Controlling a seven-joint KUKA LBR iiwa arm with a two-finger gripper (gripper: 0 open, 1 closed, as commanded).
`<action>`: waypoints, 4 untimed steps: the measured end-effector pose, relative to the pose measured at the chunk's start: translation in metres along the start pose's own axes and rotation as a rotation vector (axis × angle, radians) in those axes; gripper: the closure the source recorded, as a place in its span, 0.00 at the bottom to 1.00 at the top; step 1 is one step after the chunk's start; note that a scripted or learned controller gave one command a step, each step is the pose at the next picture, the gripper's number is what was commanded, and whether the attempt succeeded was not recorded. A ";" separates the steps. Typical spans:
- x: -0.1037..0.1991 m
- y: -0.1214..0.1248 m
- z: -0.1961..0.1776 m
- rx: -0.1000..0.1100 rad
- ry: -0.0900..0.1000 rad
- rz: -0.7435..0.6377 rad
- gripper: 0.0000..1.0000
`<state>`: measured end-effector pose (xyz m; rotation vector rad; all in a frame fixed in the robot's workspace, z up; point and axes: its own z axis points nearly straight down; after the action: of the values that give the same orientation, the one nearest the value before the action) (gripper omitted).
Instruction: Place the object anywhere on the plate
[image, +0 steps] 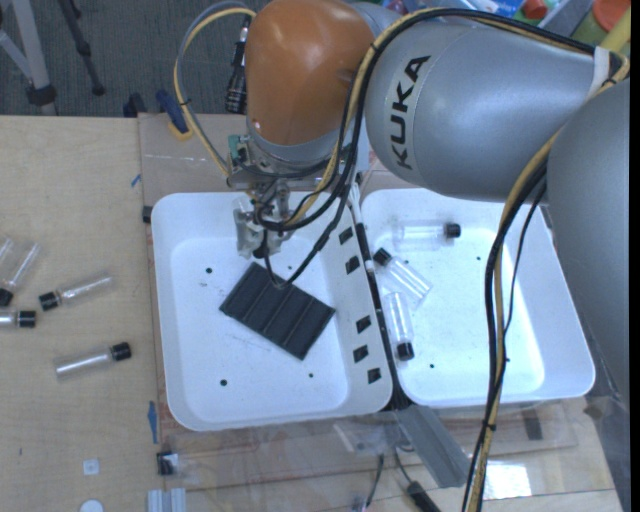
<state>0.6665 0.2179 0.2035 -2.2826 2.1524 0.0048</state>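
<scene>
Landmark: dark ribbed plate (277, 311), lying flat and tilted in the left bin (190, 390).

1. Nearest the camera, below the plate: front wall of the left bin, then bare wooden bench (70, 180) w/ small bits of hardware at its edge.
2. Left of the plate, outside the bin: clear vials w/ black caps scattered on the bench, one (92, 359) lower-left, one (75, 291) further up, more at the frame edge.
3. Right of the plate: the divider between bins, carrying a row of black tabs (364, 324), then the right bin (560, 385).
4. Right bin holds three clear vials (the task objs): one (398, 323) nearest the divider, one (403, 275) above it, one (424, 232) furthest back. All well apart from the plate; none on it.
5. Directly above the plate's upper corner: gripper (262, 243), hanging just over the plate, approx. touching its top edge. Cables (322, 215) cross in front; how far the jaws are parted cannot be told, and no vial is visible at the tip.
6. Behind: orange band (300, 65), grey arm (480, 100) covering the rear of the right bin.
</scene>
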 end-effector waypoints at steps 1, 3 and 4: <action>-0.008 -0.001 -0.066 0.008 -0.003 0.506 1.00; 0.013 0.087 -0.012 -0.001 0.001 -0.266 1.00; -0.014 0.081 -0.064 0.002 -0.002 -0.973 1.00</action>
<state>0.5852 0.2264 0.2677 -3.0208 0.8346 0.0016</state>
